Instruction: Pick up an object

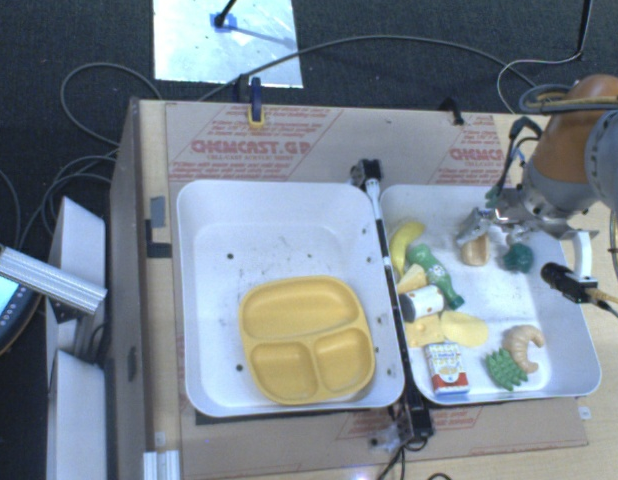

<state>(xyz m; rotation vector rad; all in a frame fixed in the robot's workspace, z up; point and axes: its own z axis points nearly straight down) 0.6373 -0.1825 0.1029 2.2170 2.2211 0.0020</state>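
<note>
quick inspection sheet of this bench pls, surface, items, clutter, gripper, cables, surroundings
surface: cardboard-lined bench bearing left bin and right bin side by side
job's things: right bin holds banana, green bottle, croissant, red and white box, green leafy toy, dark green ball
clutter: yellow divided tray in left bin
grippers: gripper low over right bin's far end, beside a tan piece
cables: grey cables loop behind bench
surroundings: dark floor, shiny plate
</note>
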